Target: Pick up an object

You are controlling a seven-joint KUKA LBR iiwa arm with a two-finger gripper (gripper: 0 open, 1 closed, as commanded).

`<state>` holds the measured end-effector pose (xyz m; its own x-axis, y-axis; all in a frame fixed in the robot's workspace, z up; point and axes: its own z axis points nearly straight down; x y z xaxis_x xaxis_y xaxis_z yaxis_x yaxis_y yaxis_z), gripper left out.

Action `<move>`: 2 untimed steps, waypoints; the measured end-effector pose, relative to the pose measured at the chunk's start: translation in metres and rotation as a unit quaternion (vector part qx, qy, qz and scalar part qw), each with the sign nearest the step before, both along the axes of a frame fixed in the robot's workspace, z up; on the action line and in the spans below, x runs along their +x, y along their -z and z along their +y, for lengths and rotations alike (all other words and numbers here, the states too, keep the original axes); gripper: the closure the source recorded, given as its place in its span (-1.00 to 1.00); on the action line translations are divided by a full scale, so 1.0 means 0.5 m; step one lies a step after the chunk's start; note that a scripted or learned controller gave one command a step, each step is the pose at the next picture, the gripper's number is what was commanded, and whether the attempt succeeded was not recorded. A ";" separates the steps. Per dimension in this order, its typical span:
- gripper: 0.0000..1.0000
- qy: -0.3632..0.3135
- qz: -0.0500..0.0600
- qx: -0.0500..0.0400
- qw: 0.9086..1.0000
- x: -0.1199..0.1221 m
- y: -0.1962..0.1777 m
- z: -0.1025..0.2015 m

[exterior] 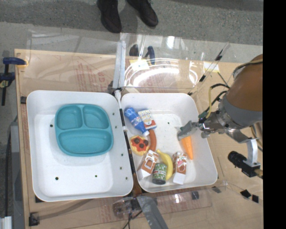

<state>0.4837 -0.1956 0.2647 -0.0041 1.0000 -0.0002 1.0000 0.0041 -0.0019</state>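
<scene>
My gripper (pixel 186 131) hangs over the right side of the right bin (pixel 203 134), just above the top end of an orange carrot (pixel 188 147). The carrot lies on the bin floor, and I see nothing held in the gripper. Further left in the same bin are a blue bottle (pixel 131 115), a small white carton (pixel 147 119), a brown sausage (pixel 153 139) and a pizza slice (pixel 139 144). Along the bin's front lie a yellow banana (pixel 166 159), a green can (pixel 159 173) and two small cartons (pixel 149 162) (pixel 180 166).
The left bin (pixel 40 179) holds a teal divided plate (pixel 83 129). A clear plastic sheet (pixel 161 74) lies behind the right bin. The grey and orange arm (pixel 246 96) comes in from the right. A person's shoes (pixel 127 12) stand beyond the bench.
</scene>
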 end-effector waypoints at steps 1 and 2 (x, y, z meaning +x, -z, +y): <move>-1.00 0.022 -0.001 0.000 1.000 0.061 0.334 -0.076; -1.00 -0.055 -0.001 0.000 0.998 0.274 0.354 0.046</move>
<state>0.6208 -0.1724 0.0879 -0.1144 0.9934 -0.0004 0.9934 0.1144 0.0000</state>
